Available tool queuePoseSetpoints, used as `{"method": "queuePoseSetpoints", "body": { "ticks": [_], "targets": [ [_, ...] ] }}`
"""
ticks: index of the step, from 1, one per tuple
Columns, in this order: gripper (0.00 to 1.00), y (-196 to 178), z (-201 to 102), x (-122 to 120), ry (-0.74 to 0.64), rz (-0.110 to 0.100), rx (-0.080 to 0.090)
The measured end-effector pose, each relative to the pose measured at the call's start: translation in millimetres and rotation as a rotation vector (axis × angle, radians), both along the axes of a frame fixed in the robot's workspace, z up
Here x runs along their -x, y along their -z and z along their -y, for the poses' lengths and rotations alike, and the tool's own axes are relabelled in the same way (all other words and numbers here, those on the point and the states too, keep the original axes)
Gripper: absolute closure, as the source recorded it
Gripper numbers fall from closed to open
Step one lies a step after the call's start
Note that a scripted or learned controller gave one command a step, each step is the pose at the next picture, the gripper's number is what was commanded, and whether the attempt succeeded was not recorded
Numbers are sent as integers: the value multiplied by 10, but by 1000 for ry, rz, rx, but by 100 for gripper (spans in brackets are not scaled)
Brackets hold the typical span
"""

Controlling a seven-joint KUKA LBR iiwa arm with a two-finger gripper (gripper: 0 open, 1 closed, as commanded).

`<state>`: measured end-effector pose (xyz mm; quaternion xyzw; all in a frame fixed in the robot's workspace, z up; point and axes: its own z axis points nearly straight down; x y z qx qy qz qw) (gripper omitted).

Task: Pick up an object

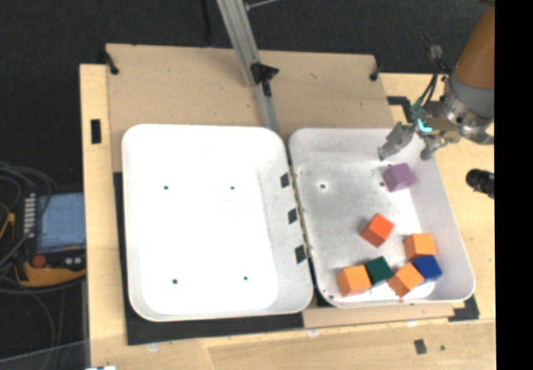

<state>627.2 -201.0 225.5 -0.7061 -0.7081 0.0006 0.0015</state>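
At the near edge of the right bin (437, 193) we see a small cluster of blocks lying close together. From the left there is an orange block (354, 279), then a dark green block (379, 269) touching it, then another orange block (407, 278), and a blue block (425, 267) just beside that one. A third orange block (420, 245) sits directly behind the blue one. A little farther in, alone on the speckled floor of the bin, we find an orange-red block (378, 229), turned at an angle. Farther again, near the far right part of the same bin, lies a purple block (399, 177), apart from all the others.

Above and just behind the purple block we see the gripper (408, 142), which hangs over the far edge of the bin. Its two fingers stand spread apart, and we see nothing between them, so it carries no block. The grey arm (469, 102) with its orange band reaches in from the right.

The left bin (133, 193) lies beside the right one, their inner edges touching. Beyond both bins, a metal rail (237, 18) crosses the bench (333, 77) at a slant.
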Motion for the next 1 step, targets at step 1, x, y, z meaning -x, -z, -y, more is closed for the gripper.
{"method": "queuePoseSetpoints", "body": {
  "ticks": [1],
  "targets": [
    [0, -25, 8, -6, -2, 3, 4]
  ]
}}
